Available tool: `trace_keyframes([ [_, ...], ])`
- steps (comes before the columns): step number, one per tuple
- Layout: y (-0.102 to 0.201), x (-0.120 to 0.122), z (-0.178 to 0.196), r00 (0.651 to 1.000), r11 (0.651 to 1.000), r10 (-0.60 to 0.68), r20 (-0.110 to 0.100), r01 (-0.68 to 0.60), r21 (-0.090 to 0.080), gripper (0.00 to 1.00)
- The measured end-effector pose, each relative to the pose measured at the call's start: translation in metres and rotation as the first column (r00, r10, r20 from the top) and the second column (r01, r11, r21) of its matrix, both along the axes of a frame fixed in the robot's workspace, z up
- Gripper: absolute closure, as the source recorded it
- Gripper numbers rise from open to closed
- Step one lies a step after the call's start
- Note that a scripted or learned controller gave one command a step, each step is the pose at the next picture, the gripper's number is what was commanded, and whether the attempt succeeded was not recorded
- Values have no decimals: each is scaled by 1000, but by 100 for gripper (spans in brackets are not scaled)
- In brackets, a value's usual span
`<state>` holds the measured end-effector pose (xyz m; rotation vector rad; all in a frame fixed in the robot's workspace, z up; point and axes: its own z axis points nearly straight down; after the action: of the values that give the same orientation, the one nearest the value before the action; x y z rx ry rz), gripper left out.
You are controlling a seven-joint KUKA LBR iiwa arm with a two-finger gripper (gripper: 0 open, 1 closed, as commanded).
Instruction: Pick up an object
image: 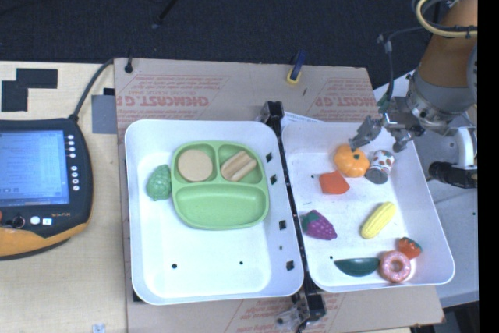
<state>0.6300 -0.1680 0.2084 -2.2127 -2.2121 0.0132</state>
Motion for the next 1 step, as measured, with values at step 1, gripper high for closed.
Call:
trace_keyframes([
  [1, 0, 3, 8, 1000, 1000, 1, 12, -1, -2, 0],
])
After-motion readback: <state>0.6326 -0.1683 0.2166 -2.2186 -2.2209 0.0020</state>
